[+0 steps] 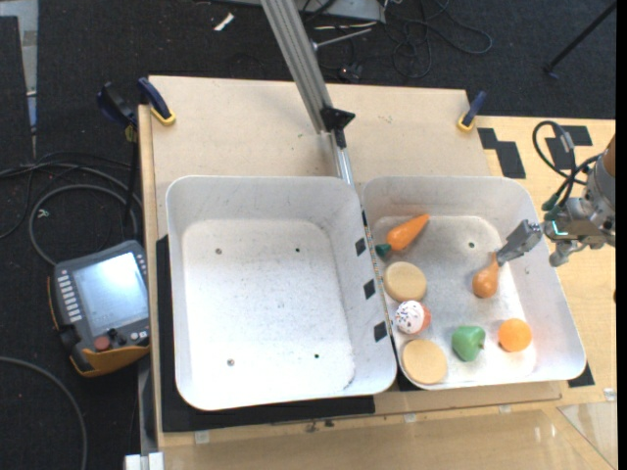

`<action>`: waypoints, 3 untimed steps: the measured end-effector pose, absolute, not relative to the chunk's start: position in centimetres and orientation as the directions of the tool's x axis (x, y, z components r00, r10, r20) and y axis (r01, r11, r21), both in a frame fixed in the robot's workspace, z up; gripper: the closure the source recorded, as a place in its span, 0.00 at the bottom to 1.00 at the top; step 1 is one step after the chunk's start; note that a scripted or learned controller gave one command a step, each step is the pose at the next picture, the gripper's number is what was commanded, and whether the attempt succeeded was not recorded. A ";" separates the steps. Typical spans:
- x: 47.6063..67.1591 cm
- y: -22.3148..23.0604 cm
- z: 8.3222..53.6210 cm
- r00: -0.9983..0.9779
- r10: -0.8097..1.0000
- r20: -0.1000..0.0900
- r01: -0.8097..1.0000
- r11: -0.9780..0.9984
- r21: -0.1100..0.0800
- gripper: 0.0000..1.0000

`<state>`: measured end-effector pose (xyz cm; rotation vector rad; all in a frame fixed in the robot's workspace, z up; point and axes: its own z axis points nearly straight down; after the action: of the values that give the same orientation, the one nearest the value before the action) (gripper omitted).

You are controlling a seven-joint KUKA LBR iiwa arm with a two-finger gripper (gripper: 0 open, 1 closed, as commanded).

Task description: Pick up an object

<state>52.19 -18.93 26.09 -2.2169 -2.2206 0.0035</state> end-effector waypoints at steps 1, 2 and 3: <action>52.3 -18.9 26.3 -0.001 1.000 0.000 1.000 0.001 0.000 0.00; 52.5 -19.4 20.1 0.002 1.000 0.001 1.000 -0.002 -0.006 0.00; 52.8 -18.9 15.6 0.001 1.000 0.001 1.000 -0.001 -0.004 0.00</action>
<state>52.79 -18.89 15.60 -2.2192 -2.2179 0.0034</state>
